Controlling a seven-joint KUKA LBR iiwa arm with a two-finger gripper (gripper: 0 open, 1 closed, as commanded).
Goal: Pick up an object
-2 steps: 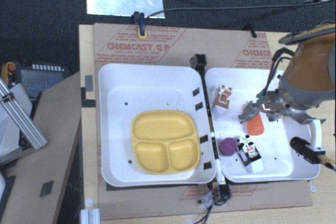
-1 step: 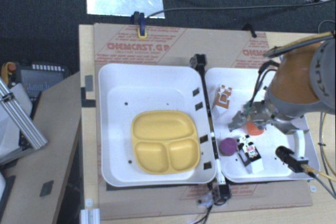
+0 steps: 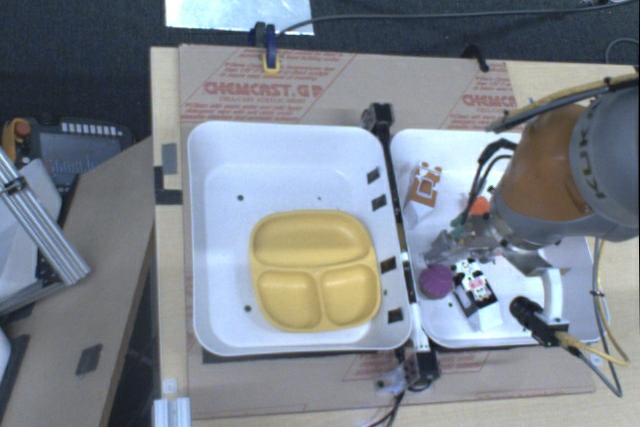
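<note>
My gripper (image 3: 462, 237) hangs low over the right bin (image 3: 440, 150), near its front edge; whether it is open or closed I cannot tell. A purple object (image 3: 434, 281) lies just beside it at the bin's front left corner. The yellow tray (image 3: 313, 268) sits in the left bin (image 3: 270, 150).

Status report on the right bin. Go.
Gripper low in right bin, fingers unclear. Purple ball just below it, not seen held. Black-and-white toy beside ball, orange-patterned piece farther back. Yellow divided tray in left bin.
</note>
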